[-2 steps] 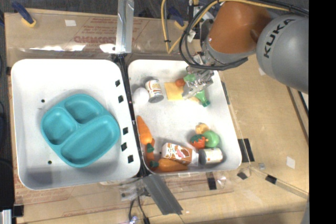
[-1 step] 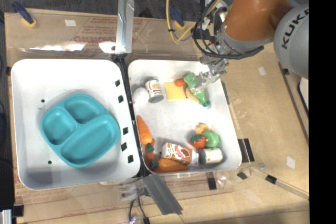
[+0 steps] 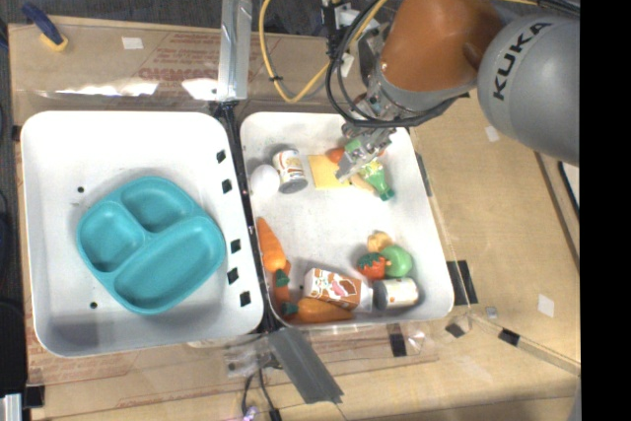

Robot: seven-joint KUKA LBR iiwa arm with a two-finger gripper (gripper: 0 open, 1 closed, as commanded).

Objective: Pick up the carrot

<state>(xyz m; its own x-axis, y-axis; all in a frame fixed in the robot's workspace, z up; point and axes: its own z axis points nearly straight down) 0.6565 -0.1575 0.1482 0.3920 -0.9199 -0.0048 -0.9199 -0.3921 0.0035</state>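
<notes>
Nearest the lens, an orange tapered carrot (image 3: 270, 248) leans against the left wall of the right-hand white plastic bin (image 3: 335, 128). Well apart, the grey two-finger gripper (image 3: 357, 156) hangs over small green-and-yellow toy food (image 3: 373, 175); its opening I cannot tell.

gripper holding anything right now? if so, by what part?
Cannot tell. The gripper sits low among the toys at the right bin's far end; the carrot lies apart, untouched.

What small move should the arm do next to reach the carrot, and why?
Probably move the gripper toward the near left side of the right bin: it hovers at the far side over other toys, while the carrot lies against the left wall.
</notes>
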